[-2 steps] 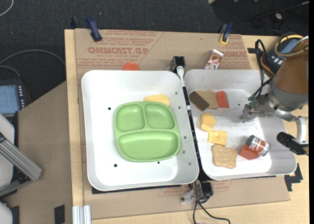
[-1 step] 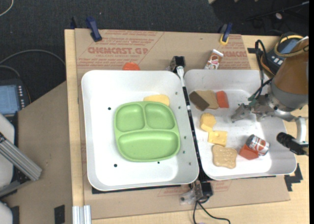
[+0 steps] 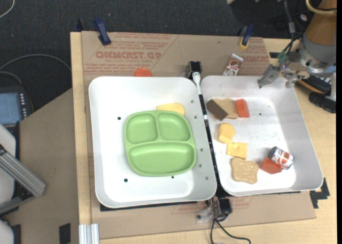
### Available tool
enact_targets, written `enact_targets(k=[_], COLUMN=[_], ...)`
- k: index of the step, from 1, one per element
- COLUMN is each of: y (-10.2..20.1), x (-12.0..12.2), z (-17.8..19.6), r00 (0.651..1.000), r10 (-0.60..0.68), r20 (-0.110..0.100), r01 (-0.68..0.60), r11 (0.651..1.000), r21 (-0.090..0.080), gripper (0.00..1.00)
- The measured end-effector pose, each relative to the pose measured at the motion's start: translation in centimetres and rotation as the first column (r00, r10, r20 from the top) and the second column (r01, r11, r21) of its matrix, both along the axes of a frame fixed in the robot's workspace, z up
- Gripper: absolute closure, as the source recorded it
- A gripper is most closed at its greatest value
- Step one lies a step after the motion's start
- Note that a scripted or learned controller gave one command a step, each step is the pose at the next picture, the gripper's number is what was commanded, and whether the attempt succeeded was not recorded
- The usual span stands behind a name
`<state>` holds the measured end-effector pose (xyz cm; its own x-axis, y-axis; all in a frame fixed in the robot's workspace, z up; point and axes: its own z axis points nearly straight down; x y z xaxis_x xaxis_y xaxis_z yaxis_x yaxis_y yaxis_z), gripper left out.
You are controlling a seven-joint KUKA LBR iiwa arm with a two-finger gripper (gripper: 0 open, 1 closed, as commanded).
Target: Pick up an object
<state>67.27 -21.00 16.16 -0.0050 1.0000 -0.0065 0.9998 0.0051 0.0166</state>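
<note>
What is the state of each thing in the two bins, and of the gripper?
Green tray: upright, in left bin.
Yellow piece: behind the tray, partly hidden.
Can: lying on its side, in right bin.
Toast: lying flat.
Gripper: over the right bin's far edge, holding nothing.

Red print — roughly "CHEMCAST G.P." — on the brown board [image 3: 128, 51].

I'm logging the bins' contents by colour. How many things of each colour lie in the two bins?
Green: 1, tray
Yellow: 3, piece by tray, round piece, square
Brown: 1, wedge
Tan: 1, toast
Orange-red: 2, block, block by can
Red and white: 1, can
Total: 9
</note>
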Motion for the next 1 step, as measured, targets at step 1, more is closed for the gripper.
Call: enact_targets(k=[1], y=[2.9], x=[-9.11], z=[-7.97], r00=[1.0], r10=[-0.006], r20=[-0.024], r01=[0.006], r11=[1.0], r21=[0.01], gripper=[0.0])
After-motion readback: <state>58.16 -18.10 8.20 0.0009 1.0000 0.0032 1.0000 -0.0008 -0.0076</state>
